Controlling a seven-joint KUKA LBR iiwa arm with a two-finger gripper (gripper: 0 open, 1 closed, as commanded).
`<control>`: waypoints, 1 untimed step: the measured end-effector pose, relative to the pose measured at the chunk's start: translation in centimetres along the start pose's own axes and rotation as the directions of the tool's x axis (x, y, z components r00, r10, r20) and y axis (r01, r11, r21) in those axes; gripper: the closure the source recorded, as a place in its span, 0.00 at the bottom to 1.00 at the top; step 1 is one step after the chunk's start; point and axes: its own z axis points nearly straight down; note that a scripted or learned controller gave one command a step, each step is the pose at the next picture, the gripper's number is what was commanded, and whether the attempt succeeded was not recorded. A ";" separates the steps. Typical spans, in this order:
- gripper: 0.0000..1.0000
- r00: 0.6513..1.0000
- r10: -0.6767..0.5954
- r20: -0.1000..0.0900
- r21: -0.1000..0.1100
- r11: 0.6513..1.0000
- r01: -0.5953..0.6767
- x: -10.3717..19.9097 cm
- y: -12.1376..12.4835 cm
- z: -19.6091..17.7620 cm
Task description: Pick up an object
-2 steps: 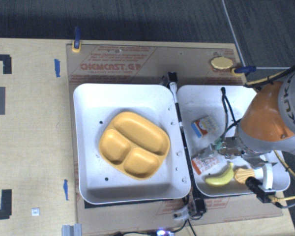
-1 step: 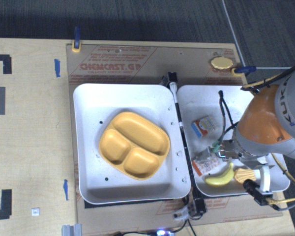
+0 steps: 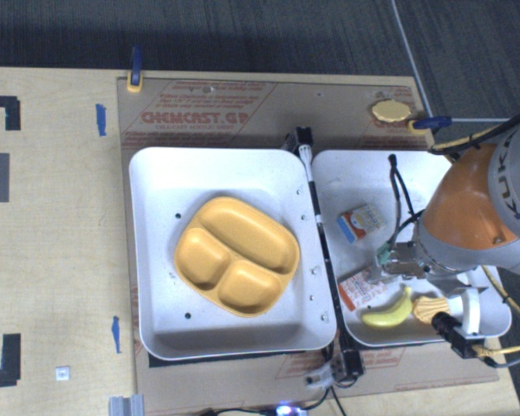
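Observation:
In the right bin lie a small white carton with orange and blue print, a red and white packet, a yellow banana and a tan ridged piece. My gripper hangs low over the bin's front half, just above the packet's right end and behind the banana. Its tip is hidden by the wrist and cables. The orange band of the arm covers the bin's right side. Nothing shows as lifted.
The left bin holds a large yellow three-compartment dish. A black divider rail runs between the bins. Both bins stand on a cardboard sheet, with a yellow disc at its back right corner.

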 end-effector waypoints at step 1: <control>0.00 1.000 0.000 0.000 0.000 1.000 0.000 0.0 0.0 0.0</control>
